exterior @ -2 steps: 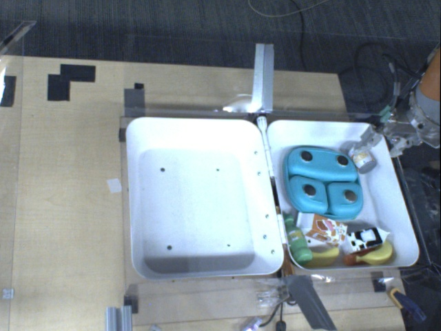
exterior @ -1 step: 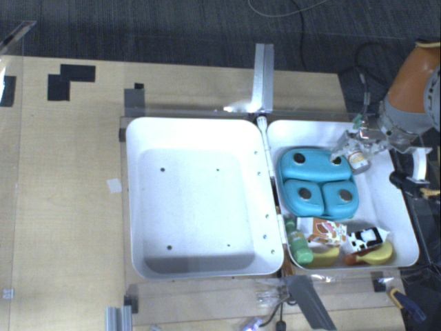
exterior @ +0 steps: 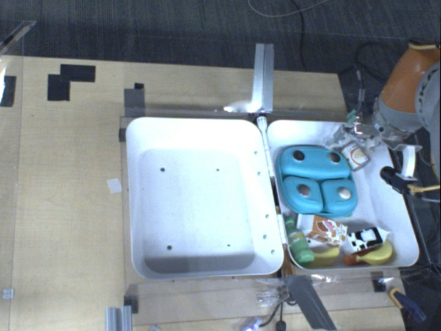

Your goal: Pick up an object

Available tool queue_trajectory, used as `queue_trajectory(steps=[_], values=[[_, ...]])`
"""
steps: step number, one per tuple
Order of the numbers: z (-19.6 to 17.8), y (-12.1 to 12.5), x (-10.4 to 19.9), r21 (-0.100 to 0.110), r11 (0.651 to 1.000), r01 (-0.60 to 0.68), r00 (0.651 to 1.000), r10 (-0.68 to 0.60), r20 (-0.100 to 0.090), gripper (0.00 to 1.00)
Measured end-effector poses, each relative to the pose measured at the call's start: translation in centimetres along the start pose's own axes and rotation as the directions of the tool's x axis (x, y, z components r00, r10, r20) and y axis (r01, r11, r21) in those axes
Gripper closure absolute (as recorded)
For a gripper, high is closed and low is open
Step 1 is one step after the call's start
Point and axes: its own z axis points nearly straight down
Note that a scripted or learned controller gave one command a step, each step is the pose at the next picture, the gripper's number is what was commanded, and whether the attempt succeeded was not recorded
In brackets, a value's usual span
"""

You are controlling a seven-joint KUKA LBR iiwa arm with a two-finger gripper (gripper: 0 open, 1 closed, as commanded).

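The right bin (exterior: pixel 396 212) holds several objects. A large teal moulded piece (exterior: pixel 317 179) with four rounded humps lies in its middle. Along the front edge sit a green bottle (exterior: pixel 298 243), an orange and white packet (exterior: pixel 328 232), a black and white toy (exterior: pixel 365 238) and a yellow banana-like piece (exterior: pixel 377 255). The arm, with its orange band (exterior: pixel 408 74), reaches in from the right. My gripper (exterior: pixel 353 138) hangs low over the bin's back right corner, just beyond the teal piece and apart from it. A small white and orange item (exterior: pixel 358 157) lies right below it.
The left bin (exterior: pixel 196 195) stands beside the right one, split from it by a metal rail (exterior: pixel 264 81). Black cables (exterior: pixel 403 181) run along the right bin's right wall. The wooden bench (exterior: pixel 62 205) spreads out to the left.
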Motion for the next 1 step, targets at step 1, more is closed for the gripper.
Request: queue_trajectory(steps=[1], values=[[-1.06, 0.19, 0.06, -0.004, 1.000, 0.007, 1.000, -0.007, 0.005, 1.00]])
